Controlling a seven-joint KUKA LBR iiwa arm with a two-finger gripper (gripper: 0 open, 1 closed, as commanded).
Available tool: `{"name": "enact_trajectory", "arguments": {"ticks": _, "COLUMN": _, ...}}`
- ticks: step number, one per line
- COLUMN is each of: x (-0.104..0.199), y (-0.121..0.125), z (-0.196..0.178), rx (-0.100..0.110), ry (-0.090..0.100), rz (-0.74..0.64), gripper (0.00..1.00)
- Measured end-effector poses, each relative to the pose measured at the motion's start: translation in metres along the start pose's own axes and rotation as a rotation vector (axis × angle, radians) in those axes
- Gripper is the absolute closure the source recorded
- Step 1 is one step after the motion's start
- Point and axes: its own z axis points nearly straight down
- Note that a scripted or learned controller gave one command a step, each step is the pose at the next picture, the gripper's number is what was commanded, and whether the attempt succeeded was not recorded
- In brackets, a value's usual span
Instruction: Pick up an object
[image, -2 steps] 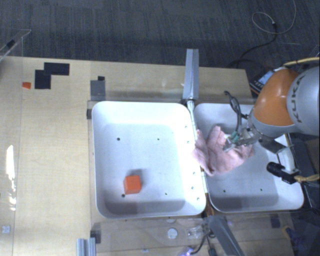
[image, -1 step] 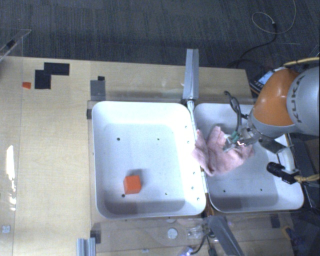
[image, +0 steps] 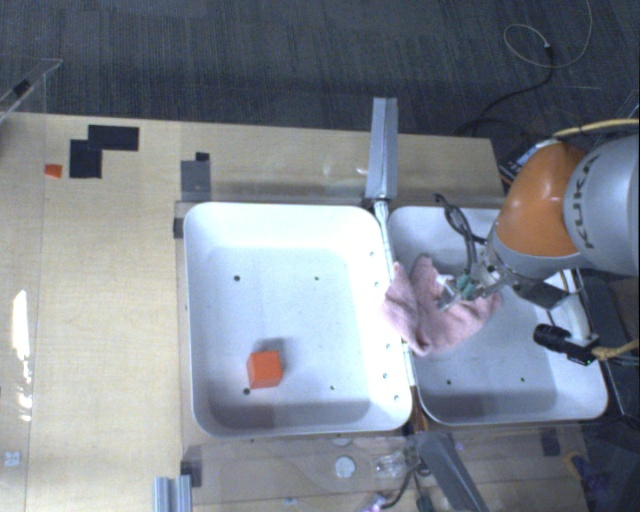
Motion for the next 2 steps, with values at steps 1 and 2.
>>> {"name": "enact_trajectory", "arguments": {"ticks": 1, "x": -0.052, "y": 0.076, "z": 0.004, "rx": 0.004, "ry": 0.003, "rz": -0.015, "gripper": 0.00}}
{"name": "enact_trajectory", "arguments": {"ticks": 2, "x": -0.052, "y": 0.079, "z": -0.009, "rx": -0.003, "ry": -0.003, "rz": -0.021, "gripper": 1.00}}
